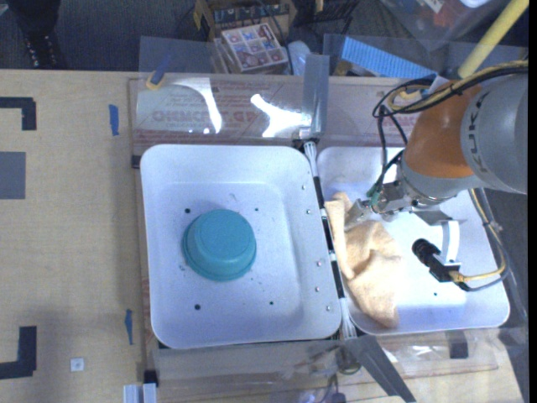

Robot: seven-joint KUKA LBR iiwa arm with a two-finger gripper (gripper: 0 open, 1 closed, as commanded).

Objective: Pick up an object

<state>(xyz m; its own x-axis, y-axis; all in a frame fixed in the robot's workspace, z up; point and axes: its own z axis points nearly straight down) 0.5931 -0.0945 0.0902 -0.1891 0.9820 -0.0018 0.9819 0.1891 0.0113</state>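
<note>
Camera view: end effector (362, 211) sits at the cloth (366, 259) just below it; grip state unclear. Best bunch a thick fold, then lift straight.

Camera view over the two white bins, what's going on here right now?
A grey KUKA arm with an orange band reaches in from the right over the right white bin. Its gripper is low at the upper edge of a crumpled pale yellow cloth lying along that bin's left side. A teal round bowl, upside down, sits alone in the left white bin.
</note>
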